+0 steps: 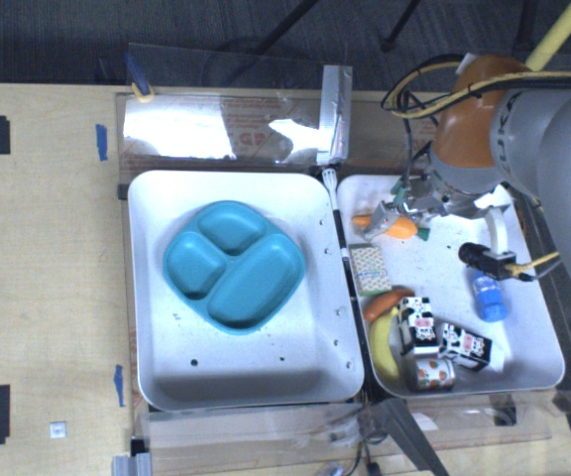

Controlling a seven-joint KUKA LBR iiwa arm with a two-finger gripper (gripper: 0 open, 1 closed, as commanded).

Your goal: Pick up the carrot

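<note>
near the back left corner of the right bin (523, 365), the carrot (397, 228) is lying as an orange shape just under the gripper (401, 209), with a second small orange bit beside it toward the bin wall. whether the gripper is parted or closed, or gripping the carrot at all, i cannot tell, since the hardware is covering the contact. doing this step well is probably meaning a straight, slow lift so the carrot is not slipping out, while keeping clear of the divider between the bins and the patterned card (369, 266) lying just in front. further forward, a banana (383, 345), cow-print boxes (442, 341) and a blue bottle (490, 298) are sitting well apart from the grasp, so they are not crowding it. the arm (523, 132) is reaching in from the right, its orange band bending over the back edge and the wrist pointing down and leftward. the left bin (157, 345) is holding a blue divided plate (232, 264).
</note>
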